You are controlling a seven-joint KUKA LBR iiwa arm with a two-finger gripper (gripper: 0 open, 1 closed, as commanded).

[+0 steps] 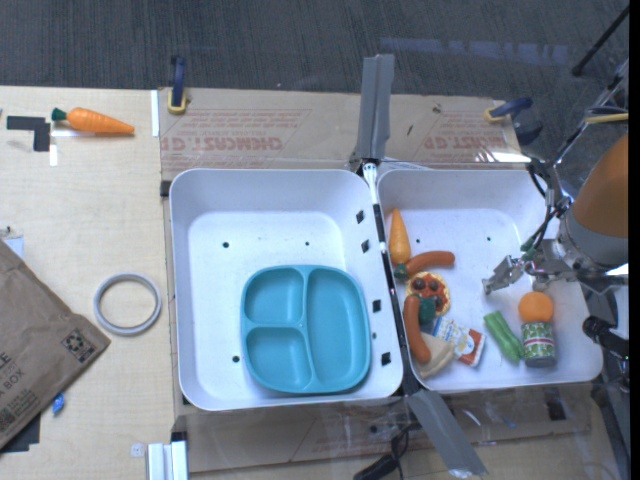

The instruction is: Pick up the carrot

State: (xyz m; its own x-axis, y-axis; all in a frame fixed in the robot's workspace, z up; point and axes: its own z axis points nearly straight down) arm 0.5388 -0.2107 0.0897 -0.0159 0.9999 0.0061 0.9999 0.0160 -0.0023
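An orange carrot lies upright along the left wall of the right bin, near the divider. A second carrot, with a green top, lies outside the bins on the bench at the far left back. My gripper hangs over the right part of the right bin, about a hand's width to the right of the bin's carrot. Its fingers look open with nothing between them.
Below the bin's carrot lie a red sausage, a pizza slice, another sausage, a packet, a green piece and an orange-capped bottle. A teal divided plate sits in the left bin. A tape ring lies on the bench.
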